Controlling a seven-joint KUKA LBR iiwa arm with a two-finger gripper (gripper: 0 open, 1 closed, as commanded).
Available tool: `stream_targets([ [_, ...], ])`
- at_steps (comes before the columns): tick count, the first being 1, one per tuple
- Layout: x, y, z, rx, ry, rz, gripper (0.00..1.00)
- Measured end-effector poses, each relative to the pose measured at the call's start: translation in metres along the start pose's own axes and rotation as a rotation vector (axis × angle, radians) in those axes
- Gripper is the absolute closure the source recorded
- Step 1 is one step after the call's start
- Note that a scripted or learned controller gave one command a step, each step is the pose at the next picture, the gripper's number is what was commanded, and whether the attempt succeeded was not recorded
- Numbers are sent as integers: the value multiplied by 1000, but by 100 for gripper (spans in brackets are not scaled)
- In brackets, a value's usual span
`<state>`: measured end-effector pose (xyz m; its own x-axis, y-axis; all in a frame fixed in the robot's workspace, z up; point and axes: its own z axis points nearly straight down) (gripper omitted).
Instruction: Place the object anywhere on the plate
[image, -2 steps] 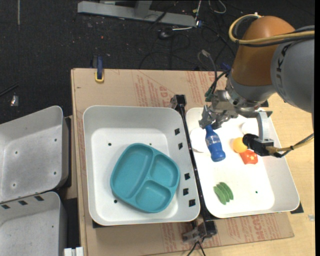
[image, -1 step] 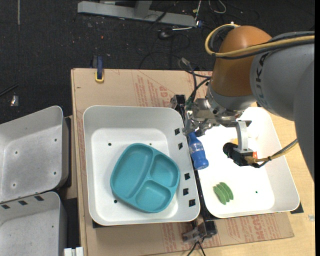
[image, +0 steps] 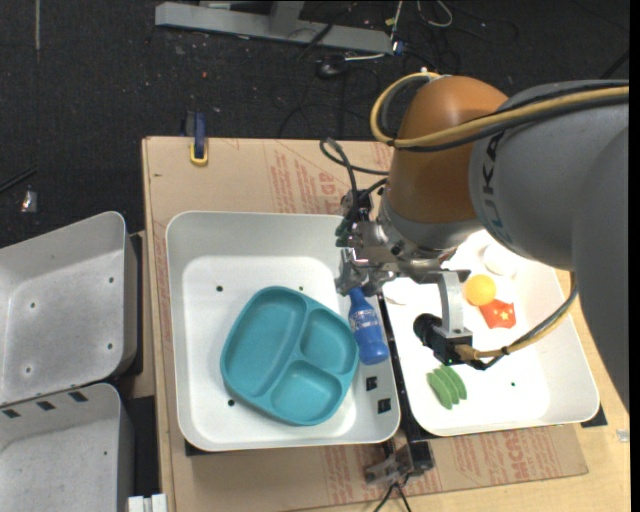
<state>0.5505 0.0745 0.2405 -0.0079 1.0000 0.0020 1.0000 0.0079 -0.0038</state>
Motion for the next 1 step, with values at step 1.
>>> stream_targets([
  [1,39,-20,6,0,-1,1,100],
])
